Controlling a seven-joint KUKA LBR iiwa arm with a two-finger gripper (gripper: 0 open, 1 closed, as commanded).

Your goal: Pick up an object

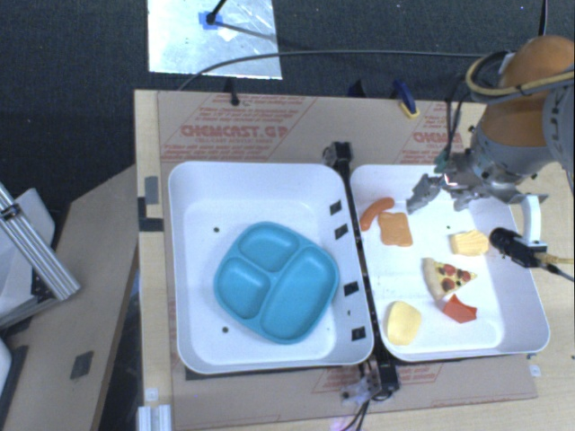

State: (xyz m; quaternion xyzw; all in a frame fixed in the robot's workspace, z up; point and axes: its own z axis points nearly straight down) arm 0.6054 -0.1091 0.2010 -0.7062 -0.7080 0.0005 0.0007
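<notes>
Camera view is showing me the right bin with six toy foods lying in it, and any of them would do for a pick. Nearest to me are the orange sausage and the tan nugget-like piece touching just below it, both in the bin's upper left corner, close to the divider between the bins. A pale yellow cheese block is lying to their right, a pizza slice below that with a red wedge at its tip, and a yellow rounded piece near the front wall.

My jaws are hanging above the bin's back edge, a little right of the sausage, looking spread with nothing between them; the grey fingers are pointing down and left.

I am judging the sausage or the tan piece the natural target, since they are lying just beside my tips. To do it well, I should be centring over one of them only, because they are touching and a sloppy descent could straddle both or nudge one away. For the sausage, closing across its narrow width looks better than along its length. The bin wall and divider are close, so I should be coming straight down and keeping my outer finger clear of the rim.

Left of all this, a blue divided plate is sitting in the left bin, well apart from my work on the worktop.
</notes>
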